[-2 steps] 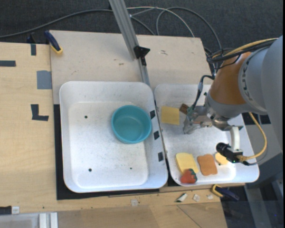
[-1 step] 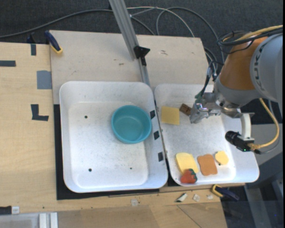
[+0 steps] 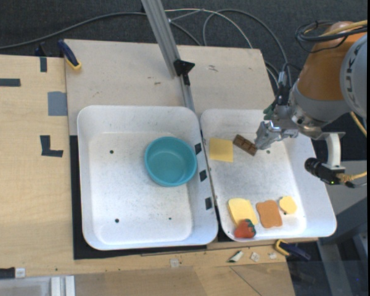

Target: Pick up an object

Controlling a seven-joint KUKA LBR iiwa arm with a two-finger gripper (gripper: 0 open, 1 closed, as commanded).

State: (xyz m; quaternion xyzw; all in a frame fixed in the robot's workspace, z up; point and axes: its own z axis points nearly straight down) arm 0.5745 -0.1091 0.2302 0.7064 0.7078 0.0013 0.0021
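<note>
Strawberry [image 3: 245, 229] sits nearest you, well below the gripper [image 3: 263, 139] w/ the yellow block [image 3: 240, 209], orange slab [image 3: 269, 214] and small yellow disc [image 3: 288, 205] alongside it. Going left to right: teal bowl [image 3: 169, 160] far left of the gripper in the left bin [image 3: 95, 184], yellow square [image 3: 221, 150] just left, brown block [image 3: 245, 144] touching its tip in the right bin [image 3: 308, 217]. You can't tell if it's open or gripping. Judged: pick not done yet; grasp + lift remain.

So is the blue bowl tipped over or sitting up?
Sitting up. The blue bowl rests in the left bin, its open mouth facing upward.
</note>
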